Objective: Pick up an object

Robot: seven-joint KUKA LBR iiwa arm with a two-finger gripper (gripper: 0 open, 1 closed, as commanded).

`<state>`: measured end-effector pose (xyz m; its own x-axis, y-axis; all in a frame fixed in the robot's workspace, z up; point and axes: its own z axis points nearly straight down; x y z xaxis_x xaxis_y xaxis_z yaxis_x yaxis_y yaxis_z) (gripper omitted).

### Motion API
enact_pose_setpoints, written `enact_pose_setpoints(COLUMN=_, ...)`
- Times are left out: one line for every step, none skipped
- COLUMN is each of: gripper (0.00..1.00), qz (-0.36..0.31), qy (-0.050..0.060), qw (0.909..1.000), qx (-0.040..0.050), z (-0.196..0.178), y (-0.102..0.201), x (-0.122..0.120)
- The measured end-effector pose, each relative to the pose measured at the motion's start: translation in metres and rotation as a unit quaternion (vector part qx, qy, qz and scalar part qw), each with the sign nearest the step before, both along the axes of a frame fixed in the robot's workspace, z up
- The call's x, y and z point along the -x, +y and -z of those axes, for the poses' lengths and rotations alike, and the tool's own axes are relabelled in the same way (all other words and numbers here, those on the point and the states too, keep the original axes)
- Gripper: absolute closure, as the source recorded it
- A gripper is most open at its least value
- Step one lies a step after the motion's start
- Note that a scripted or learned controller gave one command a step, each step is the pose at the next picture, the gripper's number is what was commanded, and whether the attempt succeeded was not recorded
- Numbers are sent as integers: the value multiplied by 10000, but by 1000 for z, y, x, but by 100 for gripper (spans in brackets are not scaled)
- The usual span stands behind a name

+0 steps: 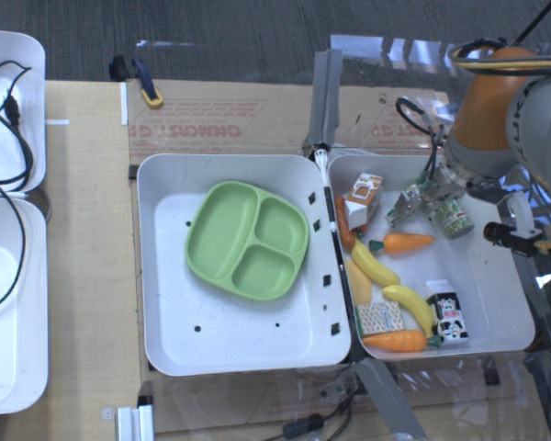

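My gripper [402, 211] hangs over the back middle of the right bin [496, 288], reaching in from the right under the grey arm with the orange band. It is just right of a small orange and white carton [362, 197] and above an orange carrot [407, 243]. A clear jar with green dots [455, 217] lies just to its right. Nearer the front lie two yellow bananas [375, 265] [410, 303], a second carrot [395, 341], a checked cracker packet [379, 318] and a small black and white cow-print carton [448, 316]. I see nothing held.
The left bin [165, 329] holds a green divided plate [248, 241]. A metal divider post [325, 90] rises between the bins at the back. Black cables [415, 113] loop beside the arm. White trays [9, 246] sit at the far left.
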<state>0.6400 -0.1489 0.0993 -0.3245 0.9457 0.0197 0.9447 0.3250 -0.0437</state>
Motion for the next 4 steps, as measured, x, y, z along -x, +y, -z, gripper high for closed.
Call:
enact_pose_setpoints(gripper=100, qz=108, qy=-253, qw=9996, qx=30, z=-94, y=59, x=-18)
enact_pose_setpoints(gripper=0, qz=110, qy=-244, qw=9996, qx=32, z=-93, y=59, x=-18)
enact_pose_setpoints(gripper=0, qz=718, qy=-224, qw=9972, qx=44, z=-22, y=43, x=42)
enact_pose_setpoints(gripper=0, qz=512, qy=-239, qw=9984, qx=43, z=8, y=10, x=14)
